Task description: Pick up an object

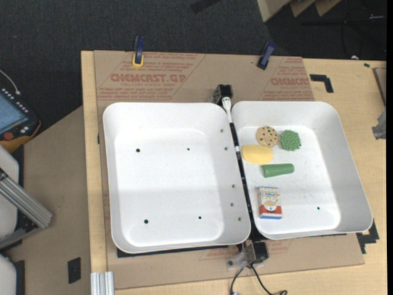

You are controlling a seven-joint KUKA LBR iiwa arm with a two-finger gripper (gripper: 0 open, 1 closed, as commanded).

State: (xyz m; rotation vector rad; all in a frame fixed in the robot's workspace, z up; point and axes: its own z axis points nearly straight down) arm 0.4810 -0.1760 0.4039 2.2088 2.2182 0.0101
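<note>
Five small objects lie clustered in the left half of the right bin, and you have no arm or fingers over either bin to judge as spread or pressed together. You'll find a round cookie just beside a green bumpy ball, with a yellow lemon-shaped piece below them, long axis left to right. A green cylinder lies crosswise too, and a small carton points lengthwise toward the near rim beside the left bin.
</note>
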